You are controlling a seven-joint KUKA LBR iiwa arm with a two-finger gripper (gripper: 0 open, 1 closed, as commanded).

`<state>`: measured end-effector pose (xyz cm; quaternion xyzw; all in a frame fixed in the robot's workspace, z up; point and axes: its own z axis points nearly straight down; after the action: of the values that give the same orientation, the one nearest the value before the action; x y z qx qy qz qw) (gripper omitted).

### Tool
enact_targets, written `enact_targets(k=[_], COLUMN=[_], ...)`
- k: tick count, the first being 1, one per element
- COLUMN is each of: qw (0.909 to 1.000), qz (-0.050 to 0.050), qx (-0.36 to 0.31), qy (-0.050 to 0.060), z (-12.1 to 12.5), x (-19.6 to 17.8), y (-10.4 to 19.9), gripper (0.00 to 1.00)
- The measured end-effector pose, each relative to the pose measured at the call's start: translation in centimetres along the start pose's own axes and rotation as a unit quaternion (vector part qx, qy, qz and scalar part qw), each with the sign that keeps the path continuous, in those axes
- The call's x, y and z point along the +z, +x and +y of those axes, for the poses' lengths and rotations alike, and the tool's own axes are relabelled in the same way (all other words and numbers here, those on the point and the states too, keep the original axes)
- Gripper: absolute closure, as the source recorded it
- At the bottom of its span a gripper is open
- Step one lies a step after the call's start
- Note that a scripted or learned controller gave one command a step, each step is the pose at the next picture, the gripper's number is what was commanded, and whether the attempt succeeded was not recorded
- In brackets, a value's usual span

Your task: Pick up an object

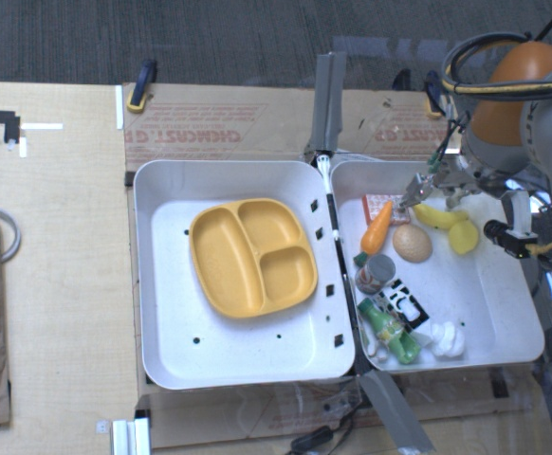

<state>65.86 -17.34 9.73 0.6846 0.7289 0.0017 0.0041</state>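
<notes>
Banana [434, 216] is lying at the far end of the right bin [504, 349], among a carrot [377, 227], egg [412, 244] and lemon [463, 237] — crowding any approach. Gripper [426, 186] is hovering just over the banana's end; whether it is gripping anything, I cannot tell. A yellow divided plate [253, 256] is sitting in the left bin [162, 349].

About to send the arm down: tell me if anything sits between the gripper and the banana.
Nothing visible does. The gripper sits at the banana's upper left end. The egg and carrot lie beside the banana, lower left, not between.
</notes>
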Motion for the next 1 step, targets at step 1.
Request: enact_targets(k=[1], qw=[0.9999], qz=[0.0], qx=[0.016], qy=[0.0], z=[-2.73], x=[0.0], y=[-2.67], gripper=[0.0])
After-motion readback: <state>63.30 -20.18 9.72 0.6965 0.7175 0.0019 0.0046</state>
